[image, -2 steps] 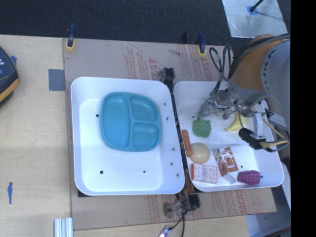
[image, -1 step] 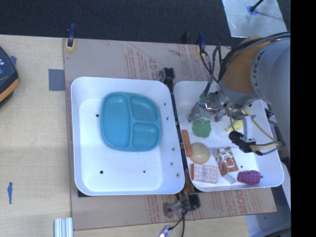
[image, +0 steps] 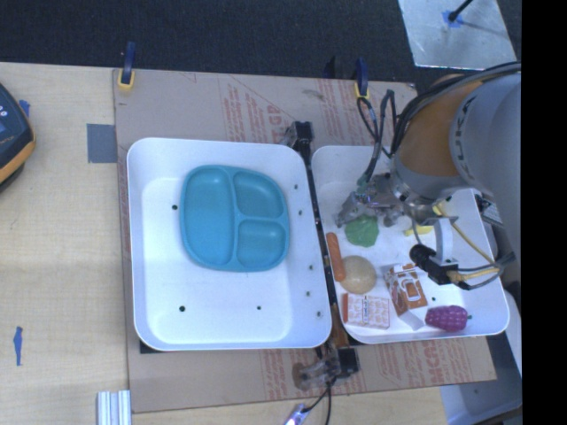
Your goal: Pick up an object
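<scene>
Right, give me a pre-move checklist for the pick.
1. Gripper is over the right bin: ok.
2. Target under it, the green object, is unobstructed by neighbours: ok.
3. Fingers open or shut: cannot tell.
4. Anything held yet: cannot tell.
5. Other items, the round beige object and the carrot, lie apart from the green object: ok.
6. Left bin holds the blue plate, clear of the arm: ok.

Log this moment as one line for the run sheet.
arm: over right bin | gripper: above green item | grasp: none seen | left bin: blue plate
</scene>
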### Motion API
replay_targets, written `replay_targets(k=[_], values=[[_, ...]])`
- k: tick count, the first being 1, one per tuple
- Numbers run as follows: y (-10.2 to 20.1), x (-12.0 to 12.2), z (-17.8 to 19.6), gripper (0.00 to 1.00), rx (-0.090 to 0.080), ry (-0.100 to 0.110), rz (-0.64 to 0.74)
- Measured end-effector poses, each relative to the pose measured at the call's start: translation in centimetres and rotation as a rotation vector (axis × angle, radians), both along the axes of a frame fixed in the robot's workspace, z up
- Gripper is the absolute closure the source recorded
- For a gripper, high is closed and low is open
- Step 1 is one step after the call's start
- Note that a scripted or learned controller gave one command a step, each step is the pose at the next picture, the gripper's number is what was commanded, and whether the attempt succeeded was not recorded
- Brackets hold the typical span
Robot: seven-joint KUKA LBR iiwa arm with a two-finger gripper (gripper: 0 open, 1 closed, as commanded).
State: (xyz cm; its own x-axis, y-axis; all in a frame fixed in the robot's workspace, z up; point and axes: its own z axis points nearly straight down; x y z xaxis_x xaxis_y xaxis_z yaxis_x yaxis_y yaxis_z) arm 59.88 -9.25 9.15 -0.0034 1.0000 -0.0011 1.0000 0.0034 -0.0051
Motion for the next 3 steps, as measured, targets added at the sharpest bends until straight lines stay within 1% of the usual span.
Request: replay_targets(k=[1,2,3], values=[[-4.1,4.3,0.1,0.0,0.002,0.0,-0.003],[-1.3,-0.3,0.0,0.0,0.0,0.0,-0.001],[-0.4,-0.9,0.0,0.0,0.001,0.001,0.002]])
